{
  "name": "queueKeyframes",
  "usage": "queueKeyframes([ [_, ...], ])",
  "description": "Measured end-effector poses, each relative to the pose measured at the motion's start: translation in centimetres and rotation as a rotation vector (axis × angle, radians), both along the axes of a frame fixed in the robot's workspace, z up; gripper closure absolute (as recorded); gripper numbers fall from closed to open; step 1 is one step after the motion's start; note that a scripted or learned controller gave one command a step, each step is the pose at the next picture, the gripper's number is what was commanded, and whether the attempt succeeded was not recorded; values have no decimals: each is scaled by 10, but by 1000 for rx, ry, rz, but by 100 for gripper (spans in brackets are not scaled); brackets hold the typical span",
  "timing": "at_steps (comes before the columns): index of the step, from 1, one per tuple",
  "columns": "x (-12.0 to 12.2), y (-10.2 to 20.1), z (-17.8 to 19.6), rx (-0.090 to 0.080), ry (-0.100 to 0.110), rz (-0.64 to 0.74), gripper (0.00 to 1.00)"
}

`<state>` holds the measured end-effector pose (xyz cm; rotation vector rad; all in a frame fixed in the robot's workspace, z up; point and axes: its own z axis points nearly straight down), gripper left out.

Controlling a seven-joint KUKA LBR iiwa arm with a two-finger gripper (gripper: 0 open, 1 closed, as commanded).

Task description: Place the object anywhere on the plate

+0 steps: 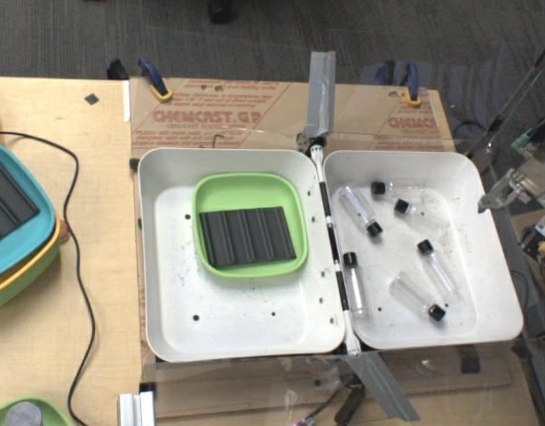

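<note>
Six clear vials with black caps (374,229) are lying loose in the right white bin (494,322), right half of frame. Two are sitting along the bin's left side, two near its upper middle, and two toward its lower right. All six are lying flat and apart from one another. None is resting on the green plate (295,193), which is sitting in the upper middle of the left white bin (166,327). One dark ribbed insert (246,236) is lying inside the plate. The gripper (496,200) is poking in at the right edge, just over the right bin's rim, touching no vial. Cannot tell whether it is released or clenched. Two clamps (155,80) are holding cardboard (255,114) behind the bins. A black cable (77,264) is trailing down the left bench.
</note>
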<state>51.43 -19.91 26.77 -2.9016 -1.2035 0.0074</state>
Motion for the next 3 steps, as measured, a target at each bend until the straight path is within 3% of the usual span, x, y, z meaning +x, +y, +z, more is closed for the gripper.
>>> queueKeyframes([
  [1, -14, 9, 81, -2, 0, -327, 0],
  [2, 15, -23, 114, -3, 1, -575, 0],
  [3, 53, -23, 172, -2, 1, -581, 0],
])
